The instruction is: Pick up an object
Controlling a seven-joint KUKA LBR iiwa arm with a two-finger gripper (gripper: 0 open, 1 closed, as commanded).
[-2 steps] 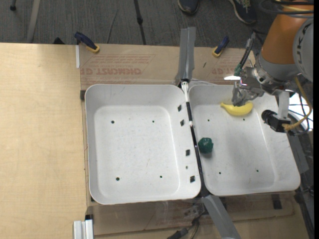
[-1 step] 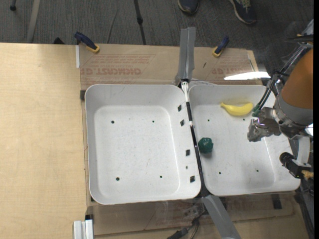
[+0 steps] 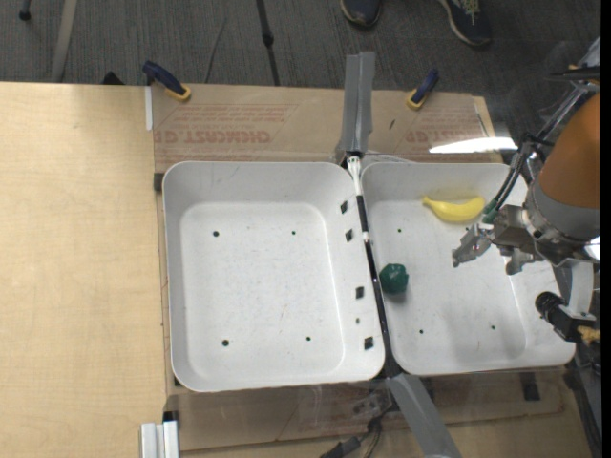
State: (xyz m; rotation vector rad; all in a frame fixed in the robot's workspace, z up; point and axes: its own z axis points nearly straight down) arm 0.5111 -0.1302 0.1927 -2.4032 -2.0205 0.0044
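Observation:
In the right bin (image 3: 449, 337) a yellow banana (image 3: 453, 207) lies near the back wall. A small dark green ball-like object (image 3: 393, 278) sits by the bin's left wall. My gripper (image 3: 491, 256) hangs over the right half of this bin, just right of and below the banana, apart from it. Its fingers (image 3: 468, 250) are spread open with nothing between them. The green object is well to the gripper's left.
The left bin (image 3: 191, 256) adjoins the right one along a black clipped seam (image 3: 365, 256). Cardboard lies under both bins, held by blue and yellow clamps (image 3: 166, 80) at the back. The arm's orange band (image 3: 578, 156) and cables stand at the right edge.

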